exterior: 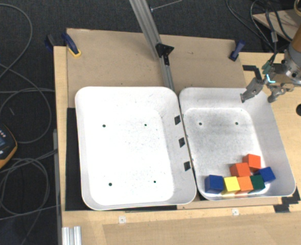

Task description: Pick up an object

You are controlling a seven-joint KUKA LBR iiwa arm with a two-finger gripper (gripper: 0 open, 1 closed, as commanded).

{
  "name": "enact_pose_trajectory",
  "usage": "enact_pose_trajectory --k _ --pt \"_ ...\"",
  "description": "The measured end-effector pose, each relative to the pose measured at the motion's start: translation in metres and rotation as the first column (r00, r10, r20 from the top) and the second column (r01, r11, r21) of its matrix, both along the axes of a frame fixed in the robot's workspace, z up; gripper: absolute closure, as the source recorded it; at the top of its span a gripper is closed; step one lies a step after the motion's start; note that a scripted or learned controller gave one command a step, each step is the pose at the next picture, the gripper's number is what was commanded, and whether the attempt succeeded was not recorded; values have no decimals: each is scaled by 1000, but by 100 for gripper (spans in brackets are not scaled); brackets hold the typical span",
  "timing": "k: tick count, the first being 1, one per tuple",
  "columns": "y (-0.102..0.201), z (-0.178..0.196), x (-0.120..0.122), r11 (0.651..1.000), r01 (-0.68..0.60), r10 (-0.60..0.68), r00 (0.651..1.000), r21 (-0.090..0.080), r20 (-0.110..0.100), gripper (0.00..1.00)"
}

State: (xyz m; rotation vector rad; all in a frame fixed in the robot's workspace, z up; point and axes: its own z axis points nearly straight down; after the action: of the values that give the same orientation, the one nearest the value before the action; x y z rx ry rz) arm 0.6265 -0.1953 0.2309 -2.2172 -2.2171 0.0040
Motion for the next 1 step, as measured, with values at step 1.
enact_pose_trajectory --k 1 --pt "0 4 1 1000 -2 2 1000 -2 5 0"
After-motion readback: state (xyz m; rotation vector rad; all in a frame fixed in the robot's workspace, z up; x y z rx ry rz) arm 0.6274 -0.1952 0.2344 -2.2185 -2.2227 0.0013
